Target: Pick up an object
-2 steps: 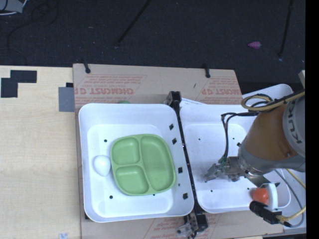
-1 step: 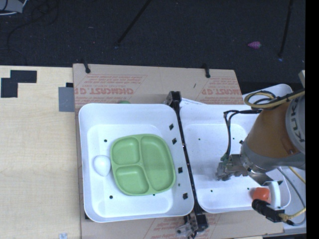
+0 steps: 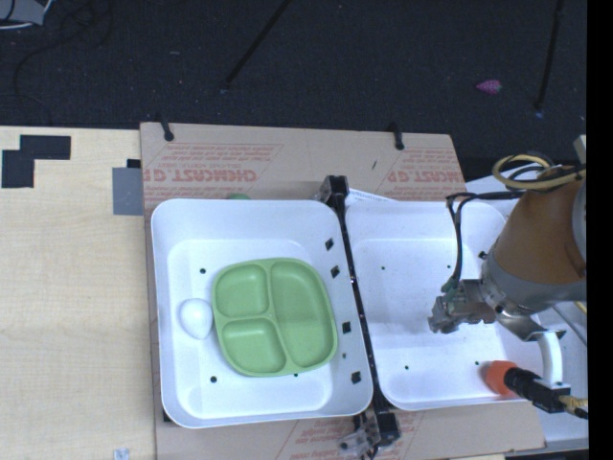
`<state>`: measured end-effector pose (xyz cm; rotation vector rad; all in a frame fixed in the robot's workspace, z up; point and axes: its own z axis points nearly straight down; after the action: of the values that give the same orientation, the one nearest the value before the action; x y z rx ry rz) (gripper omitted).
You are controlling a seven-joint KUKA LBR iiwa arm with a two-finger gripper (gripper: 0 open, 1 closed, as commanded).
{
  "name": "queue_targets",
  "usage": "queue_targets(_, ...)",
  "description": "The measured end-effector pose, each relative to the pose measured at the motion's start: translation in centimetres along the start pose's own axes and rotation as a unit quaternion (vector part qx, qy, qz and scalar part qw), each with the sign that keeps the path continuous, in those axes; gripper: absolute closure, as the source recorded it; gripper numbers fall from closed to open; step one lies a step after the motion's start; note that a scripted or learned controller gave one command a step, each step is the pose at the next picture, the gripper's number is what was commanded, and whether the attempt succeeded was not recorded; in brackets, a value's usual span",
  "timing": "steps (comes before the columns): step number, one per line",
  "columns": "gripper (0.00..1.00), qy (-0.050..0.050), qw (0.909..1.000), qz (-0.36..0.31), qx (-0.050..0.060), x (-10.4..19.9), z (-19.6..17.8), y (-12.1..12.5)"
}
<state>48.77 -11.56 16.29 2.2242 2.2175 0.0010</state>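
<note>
Bench (image 3: 67,286), pale wood, far left. Cardboard sheet (image 3: 287,166) lies under both bins.

Left bin (image 3: 165,257): white egg (image 3: 196,317) at 9 o'clock on the floor, touching or just beside the plate's left rim (too close to call). Green plate (image 3: 273,314) fills the centre of the bin. It has three compartments, lies flat, and is turned a little off square with the bin walls.

Right bin (image 3: 402,276): floor mostly bare white. Gripper (image 3: 445,316) sits low, a little right of the bin's centre, pointing towards 9 o'clock. No object can be seen in it, and whether it is spread or closed cannot be told (dark, small, blurred). Arm (image 3: 541,247) comes in from 3 o'clock, its orange band over the bin's right wall.

Orange thing (image 3: 495,377) at 5 o'clock, in the bin's near right corner, close against the rim. It is rounded and partly covered on its right side. It lies apart from the gripper, at roughly 4 o'clock from it.
</note>
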Motion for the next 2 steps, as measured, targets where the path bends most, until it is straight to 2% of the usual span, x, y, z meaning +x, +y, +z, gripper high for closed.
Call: queue_targets(2, 1.0, 0.0, 1.0, -0.002, 0.0, 0.5, -8.6, 0.2)
